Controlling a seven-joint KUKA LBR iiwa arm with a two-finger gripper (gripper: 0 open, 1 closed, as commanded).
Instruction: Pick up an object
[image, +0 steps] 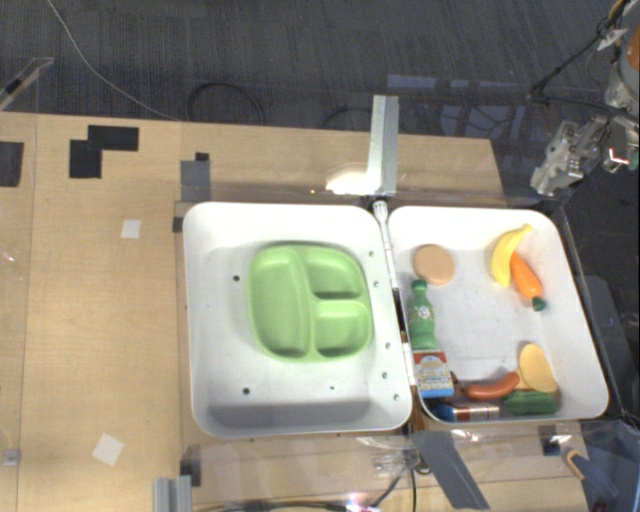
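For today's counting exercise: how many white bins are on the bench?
2. The left bin holds a green tray; the right bin holds the toy food.

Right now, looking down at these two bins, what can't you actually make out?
- Gripper, camera view: small and blurred at the top right corner; its finger state is unclear.
- Arm: cut off by the right edge.
- Items crowded along the right bin's lower rim, by the hot dog: overlapping, hard to tell apart.
- Green bottle: label too small to read.
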